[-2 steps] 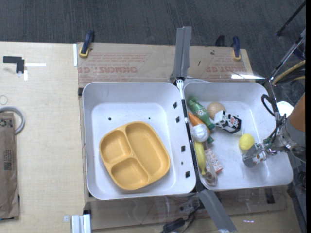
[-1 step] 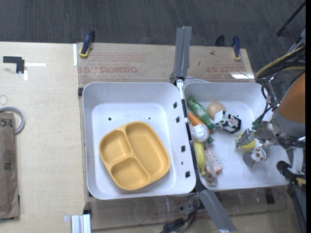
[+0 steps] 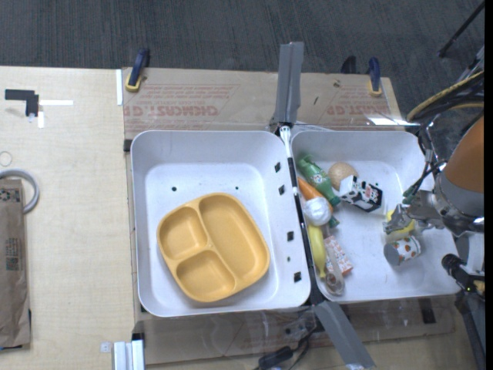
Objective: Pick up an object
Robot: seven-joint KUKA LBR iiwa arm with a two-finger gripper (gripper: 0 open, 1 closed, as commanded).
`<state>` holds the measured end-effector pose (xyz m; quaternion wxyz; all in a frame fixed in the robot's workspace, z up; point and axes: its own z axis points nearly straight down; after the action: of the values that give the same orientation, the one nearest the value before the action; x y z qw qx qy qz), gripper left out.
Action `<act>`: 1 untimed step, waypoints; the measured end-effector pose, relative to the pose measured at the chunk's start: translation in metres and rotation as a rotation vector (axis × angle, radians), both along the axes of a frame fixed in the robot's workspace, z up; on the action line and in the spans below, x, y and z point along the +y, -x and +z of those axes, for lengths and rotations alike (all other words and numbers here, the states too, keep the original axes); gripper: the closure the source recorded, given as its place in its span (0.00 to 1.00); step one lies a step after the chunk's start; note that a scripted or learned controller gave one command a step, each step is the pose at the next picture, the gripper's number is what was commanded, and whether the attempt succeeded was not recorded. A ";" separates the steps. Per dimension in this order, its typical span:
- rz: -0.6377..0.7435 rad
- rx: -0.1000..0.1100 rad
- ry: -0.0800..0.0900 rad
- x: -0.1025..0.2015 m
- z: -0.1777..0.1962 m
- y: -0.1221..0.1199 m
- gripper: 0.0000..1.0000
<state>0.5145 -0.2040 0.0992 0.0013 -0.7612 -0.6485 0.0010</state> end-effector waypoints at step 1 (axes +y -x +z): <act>0.190 -0.001 0.000 -0.011 -0.008 0.037 1.00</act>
<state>0.4770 -0.2150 0.0910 0.0010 -0.6964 -0.7177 0.0007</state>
